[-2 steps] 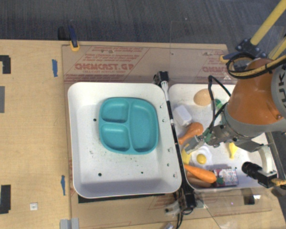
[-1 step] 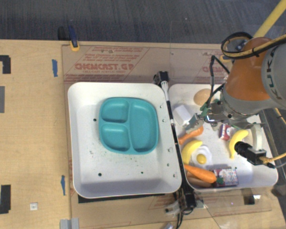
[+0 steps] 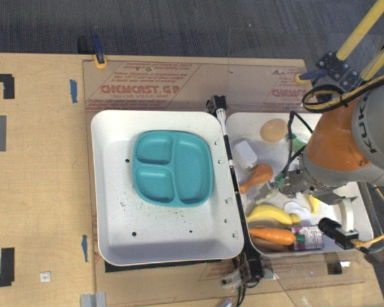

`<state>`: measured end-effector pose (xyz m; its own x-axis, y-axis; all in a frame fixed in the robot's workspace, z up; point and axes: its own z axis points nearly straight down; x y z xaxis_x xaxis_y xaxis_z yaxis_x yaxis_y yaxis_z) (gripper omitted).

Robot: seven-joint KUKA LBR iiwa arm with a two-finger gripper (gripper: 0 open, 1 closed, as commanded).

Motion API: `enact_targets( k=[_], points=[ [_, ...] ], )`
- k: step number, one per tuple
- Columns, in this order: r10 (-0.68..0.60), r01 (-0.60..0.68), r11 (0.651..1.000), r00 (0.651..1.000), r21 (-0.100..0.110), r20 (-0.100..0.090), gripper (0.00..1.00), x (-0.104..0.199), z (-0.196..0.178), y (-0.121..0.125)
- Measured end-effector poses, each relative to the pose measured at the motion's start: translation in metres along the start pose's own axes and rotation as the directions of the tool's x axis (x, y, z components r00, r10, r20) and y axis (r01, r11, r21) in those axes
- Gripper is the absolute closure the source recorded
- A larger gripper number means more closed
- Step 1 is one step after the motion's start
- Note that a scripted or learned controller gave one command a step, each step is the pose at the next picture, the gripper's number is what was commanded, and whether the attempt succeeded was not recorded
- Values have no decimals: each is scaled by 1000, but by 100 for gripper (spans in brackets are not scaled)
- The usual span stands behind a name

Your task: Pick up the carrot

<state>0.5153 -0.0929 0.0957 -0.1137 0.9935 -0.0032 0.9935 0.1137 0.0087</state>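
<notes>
We see the left bin (image 3: 109, 190) holding a teal divided plate (image 3: 173, 167). In the right bin (image 3: 256, 121), the carrot (image 3: 272, 236) lies along the near edge beside a banana (image 3: 269, 215). We cannot tell how the jaws stand.

One fixed overhead view, slanted down on both white bins (image 3: 109, 190), arm (image 3: 345, 139) entering from the right.

A tan wooden bench (image 3: 38, 171) with black tape marks stands on dark grey carpet (image 3: 179, 11).
</notes>
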Motion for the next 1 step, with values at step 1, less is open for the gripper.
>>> enact_targets(
  k=[1],
  points=[
    [211, -211, 977, 977, 5, 0, 0, -10, -22, 47]
  ],
)
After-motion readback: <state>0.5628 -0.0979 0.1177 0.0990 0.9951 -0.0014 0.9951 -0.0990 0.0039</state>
